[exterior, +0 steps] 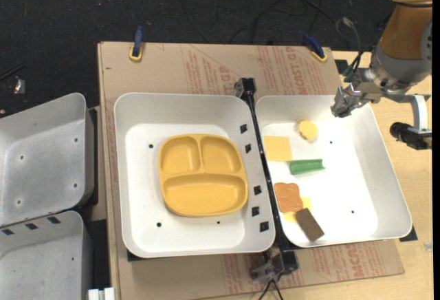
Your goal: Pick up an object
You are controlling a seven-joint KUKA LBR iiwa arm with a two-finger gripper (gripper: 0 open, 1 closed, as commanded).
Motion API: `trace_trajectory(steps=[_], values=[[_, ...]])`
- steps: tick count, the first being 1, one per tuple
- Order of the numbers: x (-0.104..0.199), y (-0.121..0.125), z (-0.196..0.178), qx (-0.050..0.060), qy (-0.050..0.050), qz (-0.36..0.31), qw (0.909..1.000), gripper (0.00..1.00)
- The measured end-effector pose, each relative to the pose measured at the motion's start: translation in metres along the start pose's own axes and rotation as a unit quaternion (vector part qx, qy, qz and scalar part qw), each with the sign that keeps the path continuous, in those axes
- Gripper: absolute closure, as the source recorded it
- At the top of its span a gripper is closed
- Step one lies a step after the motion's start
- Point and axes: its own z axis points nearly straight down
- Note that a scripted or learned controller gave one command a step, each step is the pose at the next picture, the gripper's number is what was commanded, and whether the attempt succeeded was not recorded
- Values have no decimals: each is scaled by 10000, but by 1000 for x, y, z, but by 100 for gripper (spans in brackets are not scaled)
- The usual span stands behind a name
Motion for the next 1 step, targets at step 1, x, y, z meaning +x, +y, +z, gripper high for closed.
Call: trace_trajectory(steps=[1], values=[[-1, 2, -54, 2, 1, -2, 10000, 100]])
